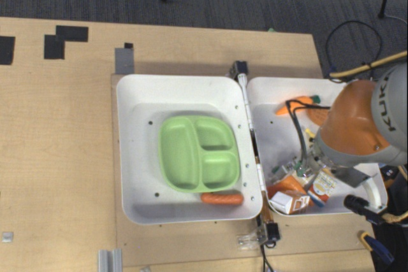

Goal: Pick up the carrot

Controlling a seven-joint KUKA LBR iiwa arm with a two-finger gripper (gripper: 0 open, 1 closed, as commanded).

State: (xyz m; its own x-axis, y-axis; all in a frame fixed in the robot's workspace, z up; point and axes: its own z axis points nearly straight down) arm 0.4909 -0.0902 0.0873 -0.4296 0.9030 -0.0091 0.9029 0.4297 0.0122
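An orange carrot [294,106] with a green tip lies at the back of the right bin [268,137], partly crossed by a black cable. My gripper [305,171] hangs under the orange-banded wrist [349,127], low over a heap of small items at the front of that bin, well short of the carrot. The wrist hides most of it. A second orange-red, carrot-like stick [222,199] lies along the front wall of the left bin [137,137], just in front of the green plate.
A green divided plate [197,153] fills the middle of the left bin. An orange and white carton [290,194] and small packets [322,185] are piled under the gripper. The rim between the bins [250,130] runs close by.
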